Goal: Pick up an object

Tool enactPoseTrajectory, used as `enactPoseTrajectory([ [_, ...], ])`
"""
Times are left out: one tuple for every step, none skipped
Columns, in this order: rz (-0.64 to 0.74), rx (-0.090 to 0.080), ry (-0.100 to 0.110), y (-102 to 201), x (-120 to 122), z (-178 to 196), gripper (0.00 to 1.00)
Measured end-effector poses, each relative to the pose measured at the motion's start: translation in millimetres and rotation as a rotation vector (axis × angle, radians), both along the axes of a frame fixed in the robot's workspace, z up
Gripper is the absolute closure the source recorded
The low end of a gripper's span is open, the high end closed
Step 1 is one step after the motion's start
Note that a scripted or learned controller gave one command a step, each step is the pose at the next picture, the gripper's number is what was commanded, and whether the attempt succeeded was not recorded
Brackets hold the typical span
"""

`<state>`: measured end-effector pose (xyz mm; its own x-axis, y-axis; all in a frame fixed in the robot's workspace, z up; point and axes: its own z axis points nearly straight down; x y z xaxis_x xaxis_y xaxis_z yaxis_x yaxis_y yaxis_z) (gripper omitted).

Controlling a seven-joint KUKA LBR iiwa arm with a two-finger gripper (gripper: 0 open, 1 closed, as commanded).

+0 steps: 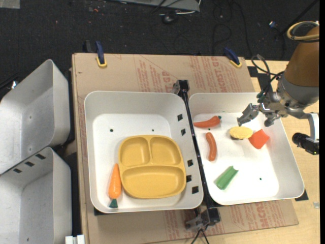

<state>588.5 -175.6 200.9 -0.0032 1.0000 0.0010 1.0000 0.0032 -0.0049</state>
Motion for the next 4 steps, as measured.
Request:
enactPoseTrajectory([
  [-0.004,0.001,0.002,4,-8,-61,0.00],
  [-0.004,0.000,0.000,5,-9,-112,0.00],
  [-0.004,-0.002,-0.006,5,-7,-99,1.00],
  [-0.002,-0.003,-0.012,2,-5,-35,1.00],
])
